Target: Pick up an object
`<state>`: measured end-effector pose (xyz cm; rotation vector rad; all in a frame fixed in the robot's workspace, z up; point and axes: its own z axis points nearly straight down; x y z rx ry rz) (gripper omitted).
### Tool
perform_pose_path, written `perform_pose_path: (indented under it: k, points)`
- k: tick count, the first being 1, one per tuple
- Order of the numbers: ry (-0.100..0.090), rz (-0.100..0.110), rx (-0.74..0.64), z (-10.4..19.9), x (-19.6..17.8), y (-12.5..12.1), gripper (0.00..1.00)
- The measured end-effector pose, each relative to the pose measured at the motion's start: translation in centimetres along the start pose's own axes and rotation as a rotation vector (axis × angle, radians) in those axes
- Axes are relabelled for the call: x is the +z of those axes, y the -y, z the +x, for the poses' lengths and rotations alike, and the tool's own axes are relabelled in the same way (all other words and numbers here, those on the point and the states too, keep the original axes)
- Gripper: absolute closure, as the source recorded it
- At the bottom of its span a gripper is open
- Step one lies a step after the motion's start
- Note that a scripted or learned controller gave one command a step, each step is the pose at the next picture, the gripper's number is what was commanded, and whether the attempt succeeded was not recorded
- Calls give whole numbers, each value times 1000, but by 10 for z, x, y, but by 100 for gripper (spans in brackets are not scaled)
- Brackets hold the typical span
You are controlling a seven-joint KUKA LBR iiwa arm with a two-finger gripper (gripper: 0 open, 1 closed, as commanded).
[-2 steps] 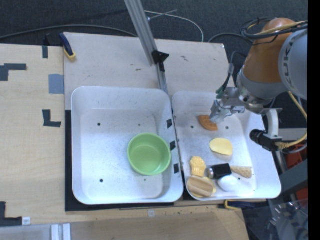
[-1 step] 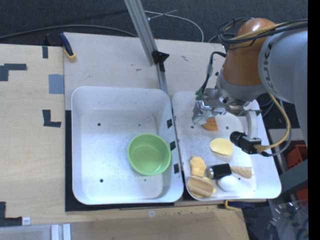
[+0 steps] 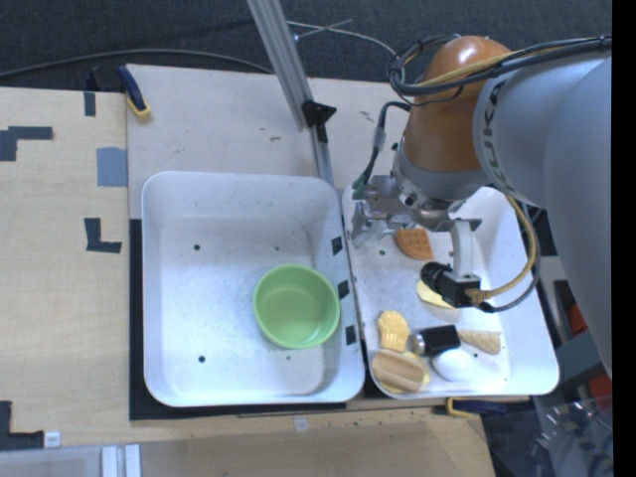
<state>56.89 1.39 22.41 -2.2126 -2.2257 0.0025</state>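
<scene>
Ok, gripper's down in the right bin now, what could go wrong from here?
1. The gripper sits hard against the right bin's left wall, beside the orange-brown piece rather than over it; it may close on nothing or scrape the wall.
2. The food-like items near the front, the ridged yellow piece, the bread-like roll and the white lump, are packed together, so a grasp there could push neighbours aside.

A green bowl [image 3: 295,306] sits upright in the left bin — small yellow-tan toys [image 3: 394,330] cluster in the right.
</scene>
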Motion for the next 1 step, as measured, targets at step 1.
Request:
perform_pose_path:
  k: [1]
  points:
    - [0, -1, -1, 56, 8, -13, 100]
